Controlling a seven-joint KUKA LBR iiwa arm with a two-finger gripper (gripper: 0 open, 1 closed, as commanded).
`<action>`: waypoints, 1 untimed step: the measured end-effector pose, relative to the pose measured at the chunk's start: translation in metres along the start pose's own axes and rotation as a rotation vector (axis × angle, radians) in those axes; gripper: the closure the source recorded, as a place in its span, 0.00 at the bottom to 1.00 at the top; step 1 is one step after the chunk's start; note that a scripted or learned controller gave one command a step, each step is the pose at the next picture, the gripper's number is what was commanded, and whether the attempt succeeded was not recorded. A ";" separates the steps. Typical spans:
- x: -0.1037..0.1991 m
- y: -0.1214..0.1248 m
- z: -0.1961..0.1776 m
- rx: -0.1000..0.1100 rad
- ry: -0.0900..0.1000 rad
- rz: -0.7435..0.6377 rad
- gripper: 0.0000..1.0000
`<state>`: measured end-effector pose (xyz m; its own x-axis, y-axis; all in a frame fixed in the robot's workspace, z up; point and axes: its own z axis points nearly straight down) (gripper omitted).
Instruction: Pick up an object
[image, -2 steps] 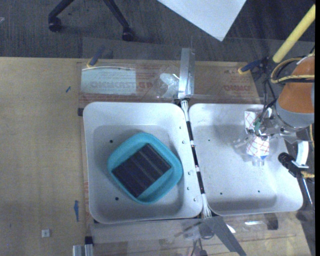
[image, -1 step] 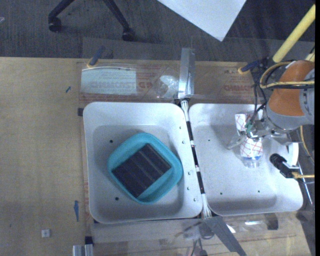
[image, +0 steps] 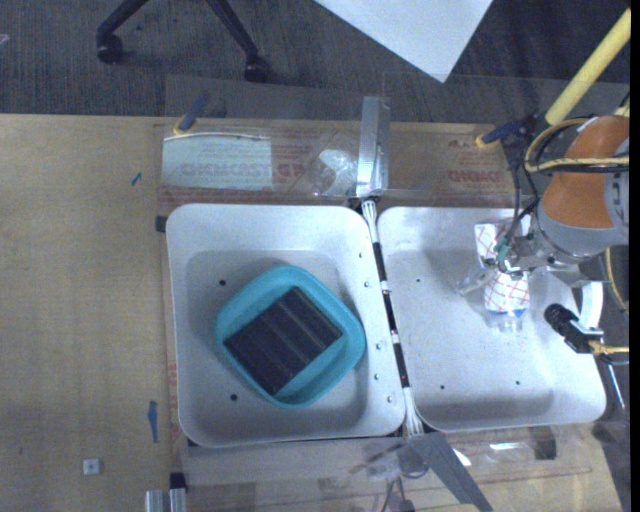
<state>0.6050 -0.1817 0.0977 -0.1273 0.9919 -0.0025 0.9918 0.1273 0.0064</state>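
Arm (image: 585, 195) over right bin (image: 450, 385); gripper (image: 507, 262) at red-checked white packet (image: 503, 290), finger state unclear. Teal container (image: 290, 335) fills left bin (image: 190, 300) centre.

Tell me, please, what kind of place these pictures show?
Probably a robotics lab or test workshop. A robot arm reaches over two white bins on a wooden bench, and an office chair base stands on carpet behind it.

Matt white plastic bins (image: 200, 250), glossy teal plastic dish (image: 345, 330), wooden bench (image: 70, 300)
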 end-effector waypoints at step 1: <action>0.072 -0.005 -0.079 0.004 0.002 -0.167 1.00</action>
